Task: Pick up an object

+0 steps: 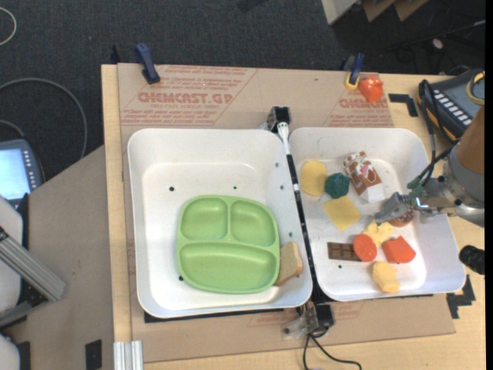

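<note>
The right bin (362, 136) holds a cluster of small toy food pieces. Near its middle right, the end effector (394, 205) reaches in from the frame's right edge, low over the pieces; whether its fingers are spread or pressed together cannot be told, and nothing is visibly pinched between them. Just below its tip lie a small yellow piece (378, 230), a round orange-red piece (364, 247) and a red block (399, 250), packed close together. Left of them a flat brown bar (340, 251) rests on the bin floor, and a yellow lump (385, 277) sits below, near the bin's lower rim. Left of the tip lies a pale yellow slab (341, 213), and above that a dark green piece (337, 184) touches a yellow rounded piece (313, 177). A red-and-white wrapped item (363, 173) lies at the upper middle of the bin, just above the end effector, beside a white block (383, 183).

The left bin (154, 149) carries a green divided plate (228, 243) in its lower half, with a tan slice of bread (290, 263) leaning at the plate's right edge against the bin wall. On the bench (115, 129), an orange object (370, 89) stands beyond the right bin's upper rim, and blue clamps (146, 62) grip the board's far edge.
</note>
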Controlling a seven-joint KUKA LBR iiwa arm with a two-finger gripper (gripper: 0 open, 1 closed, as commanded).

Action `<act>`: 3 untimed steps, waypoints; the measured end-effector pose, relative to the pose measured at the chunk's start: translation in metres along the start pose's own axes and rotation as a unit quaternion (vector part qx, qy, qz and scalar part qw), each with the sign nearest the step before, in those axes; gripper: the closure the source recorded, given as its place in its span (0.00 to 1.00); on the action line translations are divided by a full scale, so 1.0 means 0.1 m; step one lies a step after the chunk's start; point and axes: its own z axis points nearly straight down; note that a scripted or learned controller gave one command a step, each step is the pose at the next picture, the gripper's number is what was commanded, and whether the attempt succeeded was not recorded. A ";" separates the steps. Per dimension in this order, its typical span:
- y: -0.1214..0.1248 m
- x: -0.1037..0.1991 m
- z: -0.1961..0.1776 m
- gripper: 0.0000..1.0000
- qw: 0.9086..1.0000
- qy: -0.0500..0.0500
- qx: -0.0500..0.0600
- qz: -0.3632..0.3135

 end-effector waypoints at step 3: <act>0.38 1.09 0.16 1.00 1.000 0.001 -0.005 -0.004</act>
